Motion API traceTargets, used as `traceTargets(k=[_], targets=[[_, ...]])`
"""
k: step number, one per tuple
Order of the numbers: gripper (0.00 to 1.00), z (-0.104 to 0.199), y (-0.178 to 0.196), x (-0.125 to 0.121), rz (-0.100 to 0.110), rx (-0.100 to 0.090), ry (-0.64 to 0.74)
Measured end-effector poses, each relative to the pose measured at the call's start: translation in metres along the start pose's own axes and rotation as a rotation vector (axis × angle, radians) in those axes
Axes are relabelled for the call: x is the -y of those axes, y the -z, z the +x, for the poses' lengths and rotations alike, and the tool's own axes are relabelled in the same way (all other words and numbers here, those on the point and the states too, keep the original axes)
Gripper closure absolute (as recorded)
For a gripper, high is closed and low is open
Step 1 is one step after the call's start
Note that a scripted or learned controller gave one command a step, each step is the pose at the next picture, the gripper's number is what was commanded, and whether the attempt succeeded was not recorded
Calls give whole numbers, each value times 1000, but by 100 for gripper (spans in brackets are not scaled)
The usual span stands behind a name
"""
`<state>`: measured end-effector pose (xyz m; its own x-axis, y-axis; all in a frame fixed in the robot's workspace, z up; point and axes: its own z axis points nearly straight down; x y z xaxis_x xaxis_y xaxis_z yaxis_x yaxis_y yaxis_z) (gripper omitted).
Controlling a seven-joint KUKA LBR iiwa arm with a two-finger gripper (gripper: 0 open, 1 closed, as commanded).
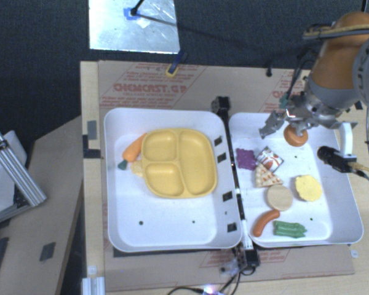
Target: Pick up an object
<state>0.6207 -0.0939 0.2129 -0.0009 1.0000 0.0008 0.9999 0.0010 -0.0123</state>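
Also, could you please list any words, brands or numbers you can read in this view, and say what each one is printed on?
"CHEMCAST G9", or close to it, in red on the brown protective sheet behind the left bin; the last characters are blurred.
Red print repeats on the same sheet behind the right bin and along its front edge, too blurred to read.
The red-and-white packet in the right bin carries markings too small to read.

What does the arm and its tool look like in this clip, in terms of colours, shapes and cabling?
The arm is bulky and rounded, with a grey body and a wide orange band above the wrist. Thin dark cables run along its left side down toward the wrist. The tool is a small metallic grey piece with short fingers; finer detail is too blurred to tell.
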Motion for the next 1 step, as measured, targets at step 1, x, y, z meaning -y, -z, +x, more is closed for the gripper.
traceTargets(k=[1], targets=[[0,0,8,-2,-14,1,2]])
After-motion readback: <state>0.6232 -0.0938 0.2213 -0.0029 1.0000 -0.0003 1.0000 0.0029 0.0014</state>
